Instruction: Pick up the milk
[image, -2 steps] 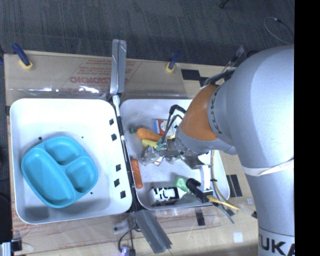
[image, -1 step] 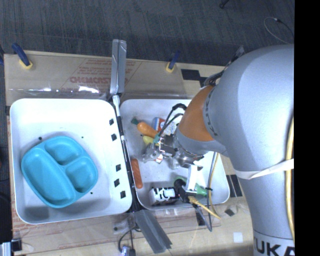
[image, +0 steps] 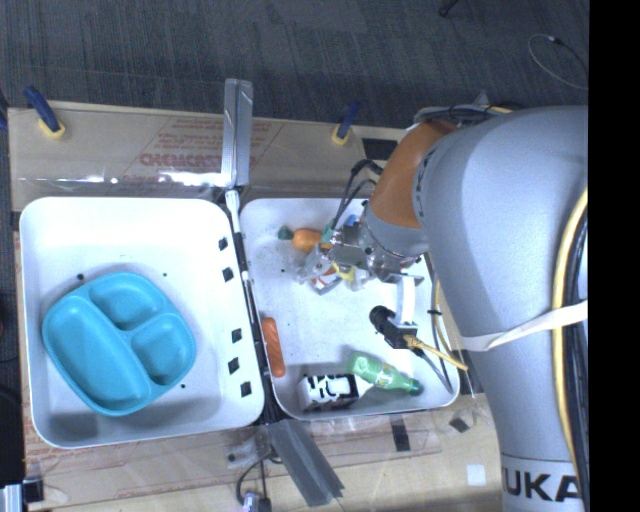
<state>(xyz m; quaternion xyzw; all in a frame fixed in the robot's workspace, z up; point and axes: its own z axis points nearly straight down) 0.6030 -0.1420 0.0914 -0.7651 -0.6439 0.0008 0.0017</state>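
Observation:
The milk (image: 331, 388) is a small carton with black and white patches. It lies on its side at the near edge of the right bin (image: 300, 330), just left of a green bottle (image: 385, 375). My gripper (image: 324, 266) hangs over the far part of that bin, well away from the milk. A small red and white thing (image: 326, 284) lies right under the gripper, partly covered by it. The wrist hides whether anything is between the gripper's tips.
An orange piece (image: 305, 238) lies just beyond the gripper. A sausage (image: 272, 346) rests along the right bin's left wall. The left bin (image: 60, 225) holds a blue divided plate (image: 118, 340). The arm covers the right bin's right side.

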